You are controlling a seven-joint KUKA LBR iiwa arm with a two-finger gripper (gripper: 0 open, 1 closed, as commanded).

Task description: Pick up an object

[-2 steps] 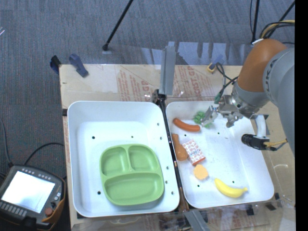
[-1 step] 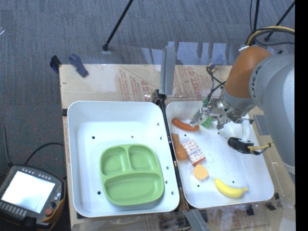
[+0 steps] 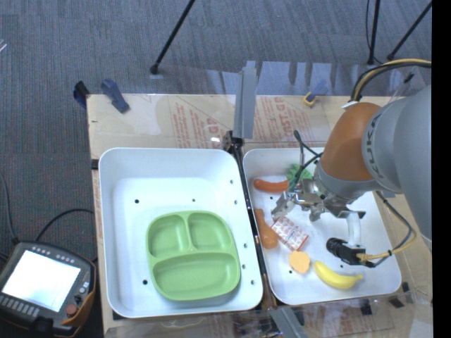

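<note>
My gripper (image 3: 299, 208) hangs over the middle of the right bin (image 3: 384, 220), open, its two fingers spread just above a red-and-white patterned packet (image 3: 290, 233). Nothing sits between the fingers. An orange carrot (image 3: 266, 229) lies left of the packet along the bin's left wall. Behind the gripper rests a reddish sausage (image 3: 271, 184), with a green leafy piece (image 3: 294, 171) partly hidden by the wrist. An orange round slice (image 3: 300, 262) and a yellow banana (image 3: 337, 274) lie near the front.
The left bin (image 3: 120, 182) holds a green divided plate (image 3: 192, 253). A black cable fitting (image 3: 342, 248) hangs from the arm over the right bin, near the banana. A grey upright post (image 3: 246, 104) stands behind the bins' divider.
</note>
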